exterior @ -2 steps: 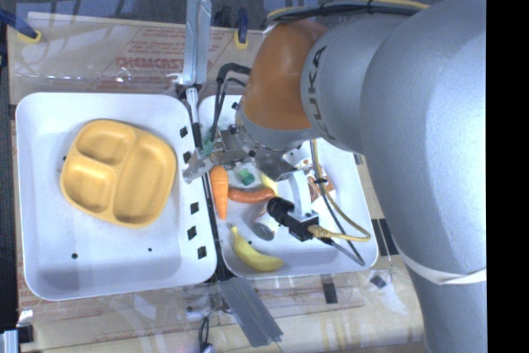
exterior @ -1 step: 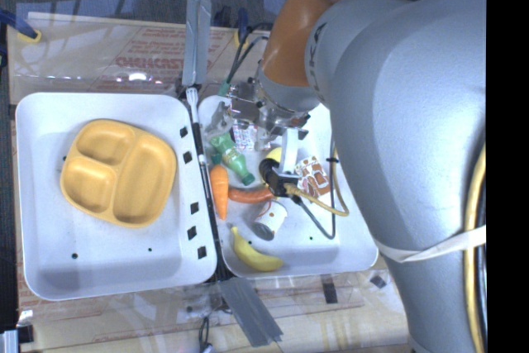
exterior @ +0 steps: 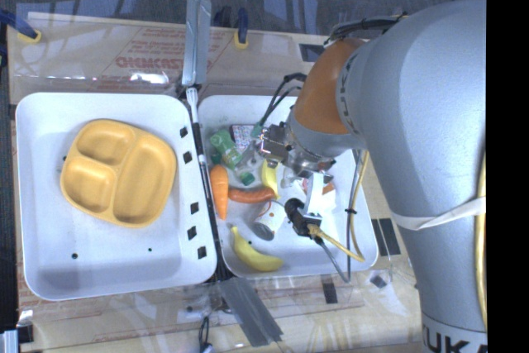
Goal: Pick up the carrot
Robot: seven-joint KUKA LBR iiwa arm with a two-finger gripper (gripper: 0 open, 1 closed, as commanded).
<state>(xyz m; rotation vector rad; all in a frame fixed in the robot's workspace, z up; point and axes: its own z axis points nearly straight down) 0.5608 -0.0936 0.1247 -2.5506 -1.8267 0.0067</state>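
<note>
An orange carrot [exterior: 219, 188] lies upright along the left wall of the right bin [exterior: 240, 270]. A second orange, carrot-like piece [exterior: 250, 195] lies crosswise beside it, touching its middle. My gripper [exterior: 286, 178] hangs low over the middle of the right bin, just right of that orange piece, under the grey arm and its orange band [exterior: 324, 95]. The wrist hides much of the gripper's tip, and I see nothing plainly held in it.
In the right bin there are also a yellow banana [exterior: 254, 254] at the front, a green item [exterior: 223, 146] at the back left, a small yellow piece [exterior: 269, 175] and a pale cylinder [exterior: 266, 226]. A yellow divided plate [exterior: 120, 171] sits in the left bin [exterior: 41, 260].
</note>
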